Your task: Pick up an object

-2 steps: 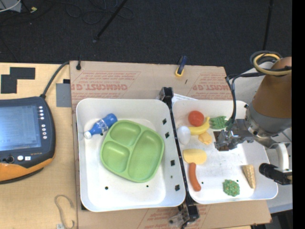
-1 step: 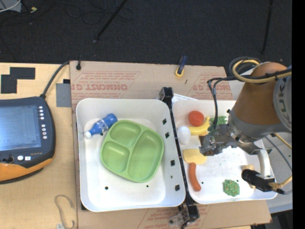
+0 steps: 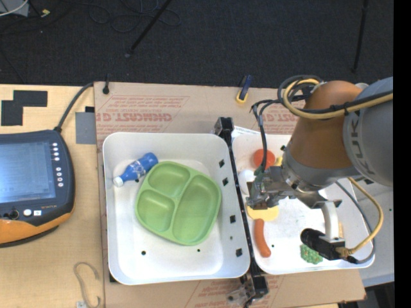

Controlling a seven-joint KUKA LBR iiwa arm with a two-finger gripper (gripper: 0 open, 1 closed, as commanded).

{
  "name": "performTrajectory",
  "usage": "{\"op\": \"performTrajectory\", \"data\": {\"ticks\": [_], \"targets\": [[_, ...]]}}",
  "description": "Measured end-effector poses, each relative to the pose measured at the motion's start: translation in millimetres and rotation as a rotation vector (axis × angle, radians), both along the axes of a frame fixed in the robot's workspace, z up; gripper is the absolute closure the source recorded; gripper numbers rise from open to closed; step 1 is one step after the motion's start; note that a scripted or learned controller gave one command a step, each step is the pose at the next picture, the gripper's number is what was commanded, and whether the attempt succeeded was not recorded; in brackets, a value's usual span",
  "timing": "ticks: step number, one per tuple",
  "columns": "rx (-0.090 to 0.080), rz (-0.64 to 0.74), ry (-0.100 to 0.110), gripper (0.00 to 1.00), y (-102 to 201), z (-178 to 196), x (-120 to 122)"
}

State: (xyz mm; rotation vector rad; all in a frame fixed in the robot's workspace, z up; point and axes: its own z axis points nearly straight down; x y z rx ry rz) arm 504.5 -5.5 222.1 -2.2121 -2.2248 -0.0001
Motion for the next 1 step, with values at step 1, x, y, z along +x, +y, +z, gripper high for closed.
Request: {"op": "performTrajectory", "data": {"ticks": [1], "targets": [[-0.001, 0.0, 0.0, 1.0, 55.8, 10.1, -1.9]]}}
